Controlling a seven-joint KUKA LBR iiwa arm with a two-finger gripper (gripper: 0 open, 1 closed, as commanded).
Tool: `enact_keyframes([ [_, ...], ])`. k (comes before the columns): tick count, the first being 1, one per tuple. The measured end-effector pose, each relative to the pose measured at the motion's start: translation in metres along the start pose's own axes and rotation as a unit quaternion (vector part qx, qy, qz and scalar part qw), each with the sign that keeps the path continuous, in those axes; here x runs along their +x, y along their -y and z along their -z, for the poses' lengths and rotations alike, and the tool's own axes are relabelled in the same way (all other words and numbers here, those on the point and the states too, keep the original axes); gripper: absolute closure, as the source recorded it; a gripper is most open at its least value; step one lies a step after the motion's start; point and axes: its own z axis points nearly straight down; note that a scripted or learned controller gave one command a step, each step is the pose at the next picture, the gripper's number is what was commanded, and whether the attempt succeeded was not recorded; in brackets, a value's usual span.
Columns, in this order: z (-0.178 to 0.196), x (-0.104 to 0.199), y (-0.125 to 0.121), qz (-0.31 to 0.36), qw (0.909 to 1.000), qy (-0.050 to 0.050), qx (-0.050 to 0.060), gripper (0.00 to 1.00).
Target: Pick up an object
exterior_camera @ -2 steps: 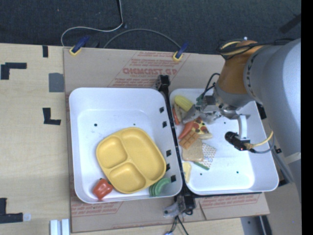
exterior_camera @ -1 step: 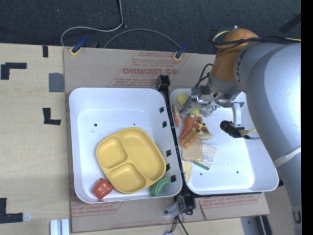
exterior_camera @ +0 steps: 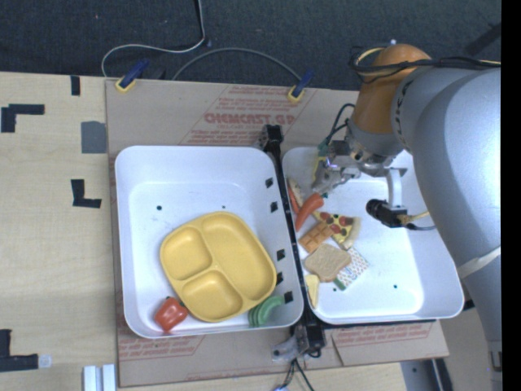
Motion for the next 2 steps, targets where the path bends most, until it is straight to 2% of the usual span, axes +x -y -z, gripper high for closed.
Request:
enact_keyframes([
  [1,0.0007,-0.0006,-0.0008,0.000,1.0000,0.001,-0.002,0.00],
  [2,-0.0028,0.0003,-0.0032,-0.003,1.0000,0.004,-0.006,0.00],
])
